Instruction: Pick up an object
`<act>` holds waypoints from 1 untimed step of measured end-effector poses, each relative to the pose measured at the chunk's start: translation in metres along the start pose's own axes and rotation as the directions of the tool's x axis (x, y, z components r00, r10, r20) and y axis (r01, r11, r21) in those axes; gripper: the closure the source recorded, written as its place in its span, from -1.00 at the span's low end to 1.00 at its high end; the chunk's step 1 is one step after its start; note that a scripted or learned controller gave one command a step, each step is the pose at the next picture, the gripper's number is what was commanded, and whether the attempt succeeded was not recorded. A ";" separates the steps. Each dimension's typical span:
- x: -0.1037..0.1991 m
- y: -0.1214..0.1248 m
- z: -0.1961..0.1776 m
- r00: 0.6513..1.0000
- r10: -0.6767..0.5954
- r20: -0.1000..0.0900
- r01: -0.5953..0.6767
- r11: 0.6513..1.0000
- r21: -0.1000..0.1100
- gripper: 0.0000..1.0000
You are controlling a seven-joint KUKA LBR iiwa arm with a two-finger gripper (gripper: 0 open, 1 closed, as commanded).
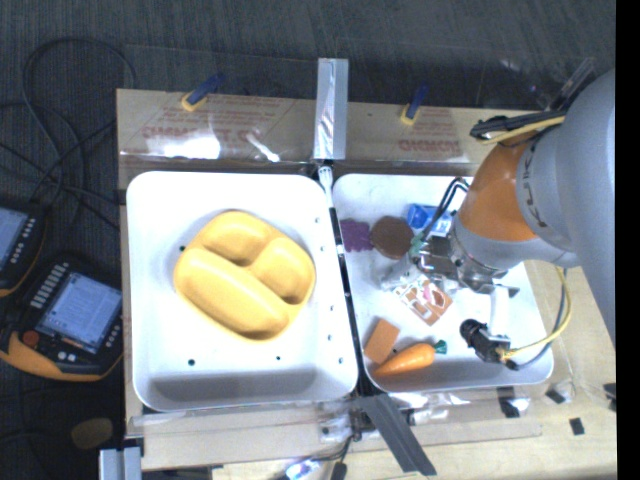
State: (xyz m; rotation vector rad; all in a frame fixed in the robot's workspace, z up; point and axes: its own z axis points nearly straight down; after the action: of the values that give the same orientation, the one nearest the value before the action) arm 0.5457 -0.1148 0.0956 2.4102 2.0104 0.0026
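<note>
The tool hovers over the right bin, its state unclear; next it must descend onto the printed card at six o'clock.

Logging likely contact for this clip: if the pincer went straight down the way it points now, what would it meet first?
Probably the small white-and-red patterned item lying on the right bin's floor, just below the pincer. Depth is unclear from this slanted view, so the brown round object beside it cannot be ruled out.

Gripper low in right bin above a small patterned card; carrot near front wall; yellow bread-like lump in left bin.
</note>
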 end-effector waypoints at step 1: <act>0.001 0.001 -0.010 1.000 0.000 -0.002 0.000 1.000 -0.001 1.00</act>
State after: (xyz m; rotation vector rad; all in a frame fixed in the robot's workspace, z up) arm 0.5466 -0.1140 0.1055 2.4104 2.0110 0.0069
